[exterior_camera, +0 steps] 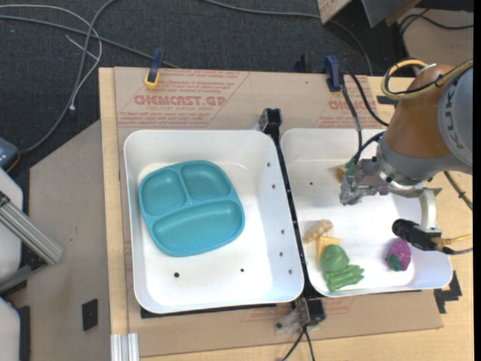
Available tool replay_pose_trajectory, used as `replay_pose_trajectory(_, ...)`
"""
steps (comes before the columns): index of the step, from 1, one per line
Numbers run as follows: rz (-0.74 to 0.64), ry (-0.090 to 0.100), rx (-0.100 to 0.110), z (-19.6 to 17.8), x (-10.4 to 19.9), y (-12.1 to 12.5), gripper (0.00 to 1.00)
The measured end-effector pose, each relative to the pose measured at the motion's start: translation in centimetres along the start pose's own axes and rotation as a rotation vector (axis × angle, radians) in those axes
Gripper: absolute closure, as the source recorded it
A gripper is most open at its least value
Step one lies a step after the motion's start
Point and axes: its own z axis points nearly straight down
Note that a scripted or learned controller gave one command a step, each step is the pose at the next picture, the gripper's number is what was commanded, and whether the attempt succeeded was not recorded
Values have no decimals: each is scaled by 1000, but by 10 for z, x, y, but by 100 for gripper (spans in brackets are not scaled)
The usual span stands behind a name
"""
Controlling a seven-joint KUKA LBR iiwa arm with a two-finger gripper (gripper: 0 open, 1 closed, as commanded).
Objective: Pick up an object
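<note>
Gripper (352,189): hanging low in right bin (316,149), grasp state unreadable.
Toys (334,260): lying near front wall, apart from gripper.
Tray (192,207): sitting in left bin.

right bin, front-left: small beige piece (316,231) lying flat | just in front of it: yellow-and-green toy (331,256), touching a green leafy toy (345,277) at the front wall | front-right: purple toy (399,254) resting apart from the others
</note>
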Motion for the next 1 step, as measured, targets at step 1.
replay_pose_trajectory(1, 1, -1, -2, -59, -9, -1, 100)
